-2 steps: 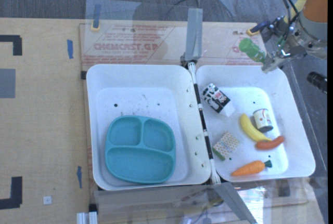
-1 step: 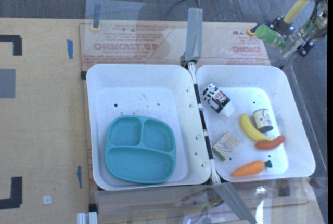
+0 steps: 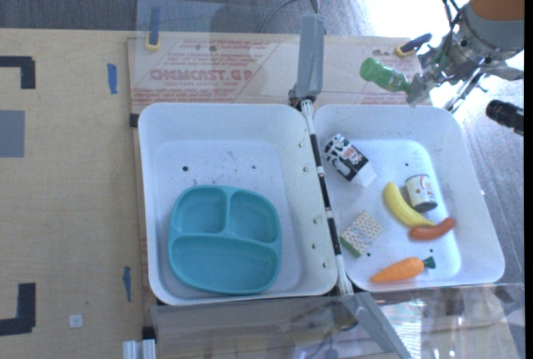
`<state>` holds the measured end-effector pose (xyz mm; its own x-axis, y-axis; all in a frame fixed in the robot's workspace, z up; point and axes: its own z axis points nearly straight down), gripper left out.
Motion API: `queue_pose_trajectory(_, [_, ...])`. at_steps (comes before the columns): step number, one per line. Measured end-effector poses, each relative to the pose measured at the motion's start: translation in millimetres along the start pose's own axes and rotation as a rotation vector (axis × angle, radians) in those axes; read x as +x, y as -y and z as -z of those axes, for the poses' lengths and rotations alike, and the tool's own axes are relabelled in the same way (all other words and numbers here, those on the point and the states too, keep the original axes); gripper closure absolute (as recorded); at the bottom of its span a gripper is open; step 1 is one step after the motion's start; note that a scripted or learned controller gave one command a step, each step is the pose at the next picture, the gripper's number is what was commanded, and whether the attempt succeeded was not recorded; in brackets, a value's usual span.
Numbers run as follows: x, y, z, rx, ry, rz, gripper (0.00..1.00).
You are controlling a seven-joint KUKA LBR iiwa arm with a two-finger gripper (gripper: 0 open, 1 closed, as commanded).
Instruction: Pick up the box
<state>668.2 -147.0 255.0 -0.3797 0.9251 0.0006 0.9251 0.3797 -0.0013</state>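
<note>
My end effector (image 3: pixel 425 76) is up high at the back right, above the far rim of the right bin (image 3: pixel 479 182). I cannot tell if it is released or clenched, because it looks small and tangled from here. A green thing (image 3: pixel 383 74) sits right beside it, maybe touching, but I cannot see it being held.

The box (image 3: pixel 346 157) is the black and white one. It lies tipped on its side in the right bin, close to the wall in the middle (the one between the two bins). I think that wall could get in the way when I reach down.

Near the box are a yellow banana (image 3: pixel 401 206), a small can (image 3: pixel 421 192), a red sausage (image 3: pixel 432 229), an orange carrot (image 3: pixel 401 269) and a checked sponge (image 3: pixel 361 231). They are apart from the box.

The left bin (image 3: pixel 158 149) holds a blue tray (image 3: pixel 225 239). Both bins rest on the bench (image 3: pixel 67 182).
</note>
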Motion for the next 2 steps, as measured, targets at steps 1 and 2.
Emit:
queue_pose_trajectory(1, [-38,16,24,-0.005,0.005,0.419,1.00])
queue_pose_trajectory(2, [-67,35,84,-0.005,0.006,0.211,1.00])
